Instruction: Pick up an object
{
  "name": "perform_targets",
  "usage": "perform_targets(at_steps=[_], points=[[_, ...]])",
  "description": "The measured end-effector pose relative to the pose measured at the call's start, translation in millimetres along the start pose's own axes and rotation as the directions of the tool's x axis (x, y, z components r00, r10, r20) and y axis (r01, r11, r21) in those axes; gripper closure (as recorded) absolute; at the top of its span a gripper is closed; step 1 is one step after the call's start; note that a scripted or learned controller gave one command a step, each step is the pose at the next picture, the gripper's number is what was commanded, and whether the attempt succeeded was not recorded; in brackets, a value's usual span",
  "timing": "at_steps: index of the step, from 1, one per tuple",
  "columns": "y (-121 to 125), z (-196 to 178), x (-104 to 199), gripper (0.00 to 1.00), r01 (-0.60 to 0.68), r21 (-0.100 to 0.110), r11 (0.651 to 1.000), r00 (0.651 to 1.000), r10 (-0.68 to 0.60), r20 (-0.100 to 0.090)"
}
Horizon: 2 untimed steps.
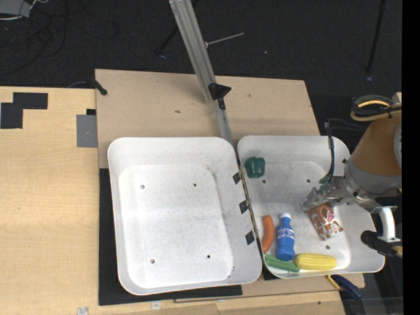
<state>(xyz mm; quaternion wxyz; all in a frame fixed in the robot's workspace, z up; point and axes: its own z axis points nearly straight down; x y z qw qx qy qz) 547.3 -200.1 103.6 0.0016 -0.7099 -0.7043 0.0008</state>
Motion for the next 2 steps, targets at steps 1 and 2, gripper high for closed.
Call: perform_targets(at_steps=[1,2], points=[[4,-46,-8,1.00,0.001,-0.005,1.000,1.000,-0.001,0.002],[2,-109,-11,1.00,0.010,-0.007,1.000,1.000,-0.010,0.003]])
